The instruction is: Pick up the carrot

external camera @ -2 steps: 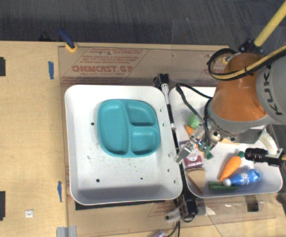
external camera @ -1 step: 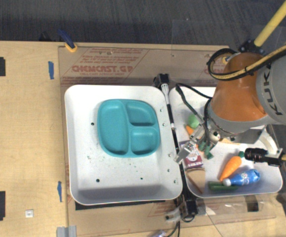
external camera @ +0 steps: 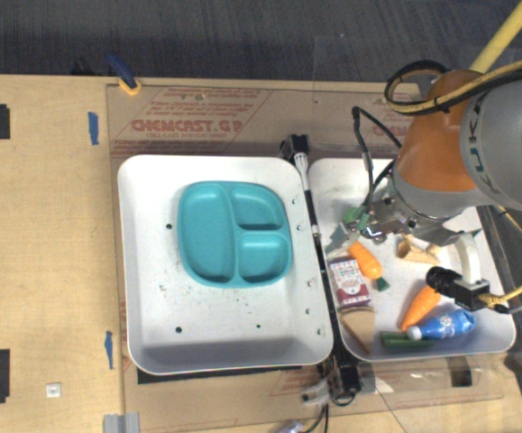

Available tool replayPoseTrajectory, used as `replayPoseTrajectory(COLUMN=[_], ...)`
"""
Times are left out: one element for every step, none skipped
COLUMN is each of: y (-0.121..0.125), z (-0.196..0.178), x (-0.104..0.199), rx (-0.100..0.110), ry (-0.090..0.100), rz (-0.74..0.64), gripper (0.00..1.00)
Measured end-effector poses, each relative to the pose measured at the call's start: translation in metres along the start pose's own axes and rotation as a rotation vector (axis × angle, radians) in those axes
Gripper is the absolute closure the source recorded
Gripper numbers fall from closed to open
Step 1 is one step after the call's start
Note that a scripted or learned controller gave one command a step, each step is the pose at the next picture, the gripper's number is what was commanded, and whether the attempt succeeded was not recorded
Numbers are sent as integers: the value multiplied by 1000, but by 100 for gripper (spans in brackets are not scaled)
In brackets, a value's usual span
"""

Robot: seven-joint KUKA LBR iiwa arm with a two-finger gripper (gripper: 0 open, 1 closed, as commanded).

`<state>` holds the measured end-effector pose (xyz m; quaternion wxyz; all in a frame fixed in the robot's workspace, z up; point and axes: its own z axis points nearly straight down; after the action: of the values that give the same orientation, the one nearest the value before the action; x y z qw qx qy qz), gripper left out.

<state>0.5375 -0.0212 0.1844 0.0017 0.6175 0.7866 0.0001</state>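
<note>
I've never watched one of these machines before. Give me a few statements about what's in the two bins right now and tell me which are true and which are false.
1. A teal divided plate lies in the left bin. True.
2. The arm hangs over the left bin. False: it is over the right bin.
3. The small carrot lies in the right bin. True.
4. The blue bottle sits on the teal plate. False: it lies in the right bin, near the front.
5. The right bin holds several things. True.

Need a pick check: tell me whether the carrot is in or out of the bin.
In. The carrot lies inside the right bin.
</note>
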Motion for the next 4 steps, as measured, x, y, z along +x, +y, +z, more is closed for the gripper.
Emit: replayPoseTrajectory(y=[0,0,-27,-27], z=[0,0,1,0], x=[0,0,-1,-1], rx=[1,1,7,7], ry=[0,0,3,2], rz=[0,0,346,346], gripper=[0,0,0,0])
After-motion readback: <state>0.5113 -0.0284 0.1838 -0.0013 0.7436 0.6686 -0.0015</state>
